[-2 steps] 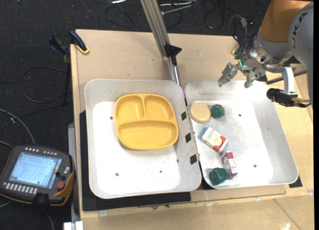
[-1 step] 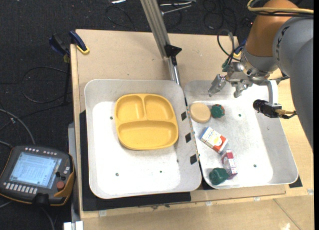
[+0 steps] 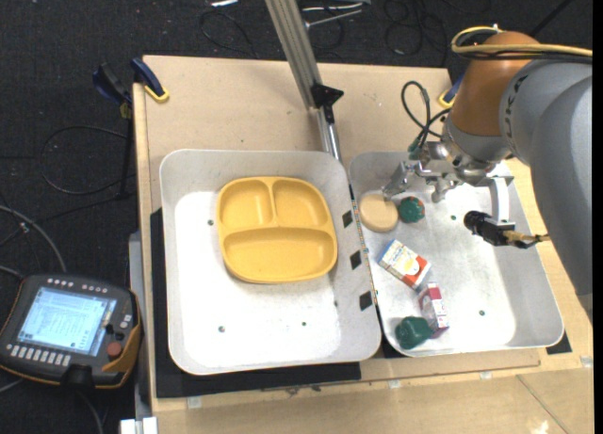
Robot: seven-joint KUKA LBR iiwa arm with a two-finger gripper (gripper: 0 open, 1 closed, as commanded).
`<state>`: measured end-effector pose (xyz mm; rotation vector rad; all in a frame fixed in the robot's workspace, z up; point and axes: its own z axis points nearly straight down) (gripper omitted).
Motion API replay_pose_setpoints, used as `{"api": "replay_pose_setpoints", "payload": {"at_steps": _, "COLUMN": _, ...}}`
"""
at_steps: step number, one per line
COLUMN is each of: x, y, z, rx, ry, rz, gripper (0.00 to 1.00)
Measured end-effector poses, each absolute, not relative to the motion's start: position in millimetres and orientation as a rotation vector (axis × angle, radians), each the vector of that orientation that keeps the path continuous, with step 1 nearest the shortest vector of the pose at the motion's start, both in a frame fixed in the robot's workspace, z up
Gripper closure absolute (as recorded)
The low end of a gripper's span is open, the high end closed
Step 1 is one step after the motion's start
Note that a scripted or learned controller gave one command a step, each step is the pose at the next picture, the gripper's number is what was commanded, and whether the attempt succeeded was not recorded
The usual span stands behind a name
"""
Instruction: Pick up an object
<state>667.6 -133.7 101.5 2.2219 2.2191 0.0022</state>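
Green lump (image 3: 412,331) at bin (image 3: 528,324) front edge untouched, w/ gripper (image 3: 411,185) over far-end green ball (image 3: 411,209), prob. lining up grab; jaws' state unclear.

This is looking like a robotics lab or test cell rather than a home or shop. A grey industrial arm (image 3: 556,131) with an orange band is reaching in over a plain fibreboard surface (image 3: 226,103) that is carrying two shallow white bins (image 3: 188,329) side by side. A teach pendant (image 3: 66,329) with a lit screen is lying on the dark carpeted floor (image 3: 57,140) at lower left, its cable trailing away. Loose cables (image 3: 377,8) are sprawling across the floor beyond the surface, near a metal rail (image 3: 292,27) that is slanting up from the surface's middle. Blue-handled clamps (image 3: 127,79) are gripping the surface's far left corner.
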Motion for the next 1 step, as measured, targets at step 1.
{"api": "replay_pose_setpoints", "payload": {"at_steps": 1, "x": 668.6, "y": -133.4, "z": 96.5, "rx": 2.218, "ry": 2.222, "rz": 0.000, "gripper": 0.00}}
